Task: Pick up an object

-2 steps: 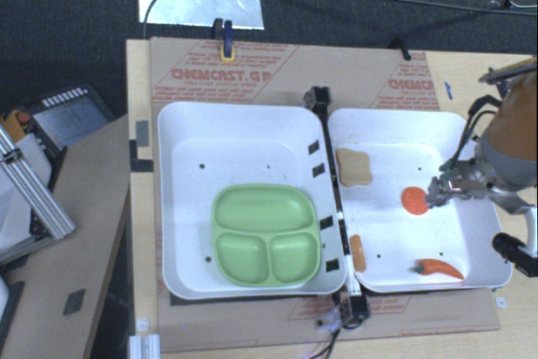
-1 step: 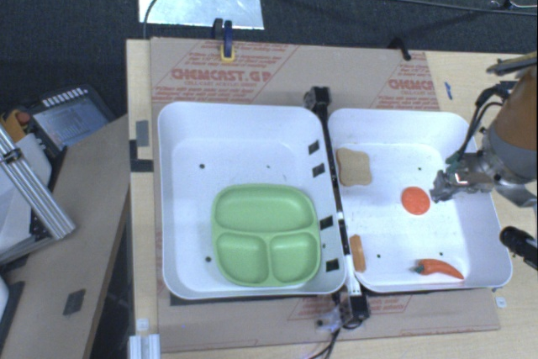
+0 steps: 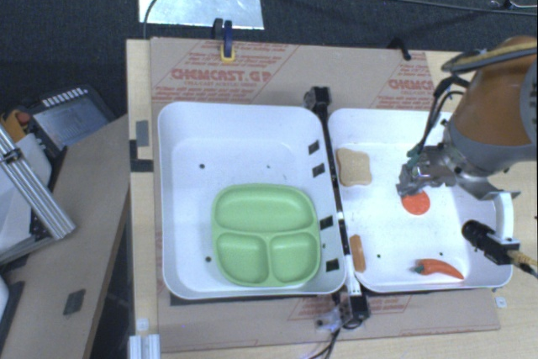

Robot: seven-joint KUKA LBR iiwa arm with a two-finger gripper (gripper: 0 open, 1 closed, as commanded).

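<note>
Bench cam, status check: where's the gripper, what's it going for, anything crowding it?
Gripper low in right bin, directly over red round piece; grasp unconfirmed. Bread slice left, carrot near front, both apart from it. Green divided plate in left bin.

In the right bin, a flat red-orange round piece (image 3: 415,203), perhaps a tomato slice, lies near the middle. A tan bread slice (image 3: 354,166) lies flat toward the far left corner. An orange carrot (image 3: 438,268) lies near the front edge, and a small sausage-like piece (image 3: 357,252) rests against the left wall.
</note>
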